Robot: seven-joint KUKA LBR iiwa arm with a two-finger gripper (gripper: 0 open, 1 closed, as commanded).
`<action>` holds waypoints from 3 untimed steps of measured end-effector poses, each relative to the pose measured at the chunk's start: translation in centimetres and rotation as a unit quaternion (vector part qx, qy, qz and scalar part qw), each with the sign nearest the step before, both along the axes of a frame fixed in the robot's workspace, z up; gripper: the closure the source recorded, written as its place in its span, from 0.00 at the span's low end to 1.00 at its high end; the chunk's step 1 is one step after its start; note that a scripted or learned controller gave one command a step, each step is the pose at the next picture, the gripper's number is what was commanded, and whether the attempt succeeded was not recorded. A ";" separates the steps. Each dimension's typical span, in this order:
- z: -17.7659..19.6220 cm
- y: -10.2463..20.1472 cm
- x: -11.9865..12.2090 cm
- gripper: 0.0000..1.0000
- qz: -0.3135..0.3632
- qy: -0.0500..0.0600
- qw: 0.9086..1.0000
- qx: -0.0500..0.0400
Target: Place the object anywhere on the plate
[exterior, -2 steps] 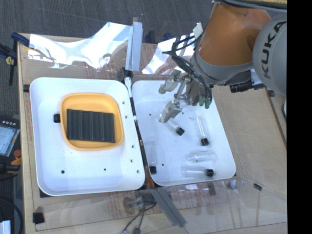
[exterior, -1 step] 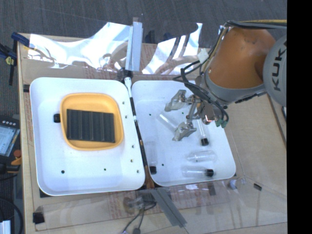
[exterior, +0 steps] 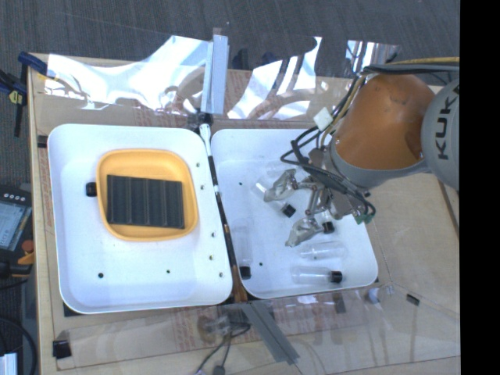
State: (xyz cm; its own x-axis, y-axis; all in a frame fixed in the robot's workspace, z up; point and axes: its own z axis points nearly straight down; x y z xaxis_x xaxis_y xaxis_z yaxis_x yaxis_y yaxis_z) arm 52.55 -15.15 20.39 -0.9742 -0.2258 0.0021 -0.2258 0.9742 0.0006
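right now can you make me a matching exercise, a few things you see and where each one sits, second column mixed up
Things:
1. yellow plate
2. dark ridged block
3. claw
4. clear tube with black cap

Places:
A. over the right bin
B. near the right bin's front edge
C. in the left bin
D. on the plate

Pairs: 1-C, 2-D, 3-A, 4-B

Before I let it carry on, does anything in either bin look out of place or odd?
Nothing stands out. The yellow plate sits flat in the left bin, a dark ribbed slab on it. A clear tube lies on its side in the right bin, below the gripper.
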 end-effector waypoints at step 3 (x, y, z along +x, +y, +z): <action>-1.2 9.0 -2.3 0.00 0.382 -0.002 0.924 0.001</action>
